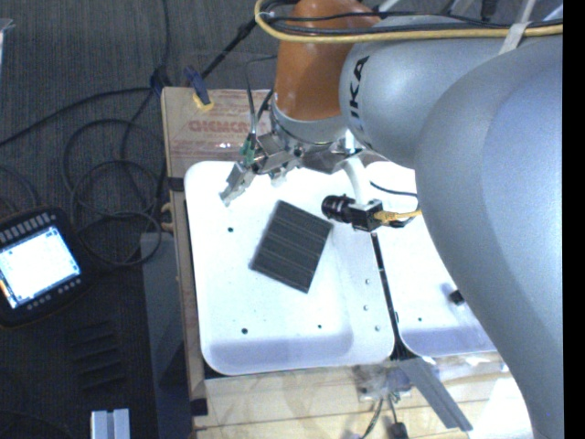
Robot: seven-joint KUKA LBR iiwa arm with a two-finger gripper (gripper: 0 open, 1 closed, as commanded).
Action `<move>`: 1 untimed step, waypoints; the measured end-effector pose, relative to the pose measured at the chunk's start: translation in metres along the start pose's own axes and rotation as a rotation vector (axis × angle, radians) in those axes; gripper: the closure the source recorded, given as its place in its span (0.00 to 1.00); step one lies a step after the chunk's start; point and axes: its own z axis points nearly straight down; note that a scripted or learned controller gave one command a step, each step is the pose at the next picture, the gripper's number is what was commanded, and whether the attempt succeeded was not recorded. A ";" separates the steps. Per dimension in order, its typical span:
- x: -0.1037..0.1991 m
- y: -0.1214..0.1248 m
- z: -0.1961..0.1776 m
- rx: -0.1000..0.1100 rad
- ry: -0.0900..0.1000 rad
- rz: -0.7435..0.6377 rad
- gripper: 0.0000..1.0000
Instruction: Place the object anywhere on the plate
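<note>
A dark grey ribbed rectangular slab [291, 245] lies flat and slightly turned in the middle of the left white bin [228, 337]. My gripper [249, 174] hangs over the far left part of that bin, up and to the left of the slab and apart from it. A small green bit shows at the gripper's upper side, but I cannot make out what it is. The orange wrist band [311, 62] and the grey arm sit right behind the gripper.
The big grey arm covers most of the right bin [430, 327]. A small black cylinder with a yellow cable [352, 210] sticks out from the wrist over the bins' divide. A cardboard sheet [206, 126] lies behind the left bin. Cables and a lit tablet [35, 263] are on the floor at left.
</note>
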 end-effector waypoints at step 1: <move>0.074 0.048 -0.019 -0.001 0.000 0.088 0.00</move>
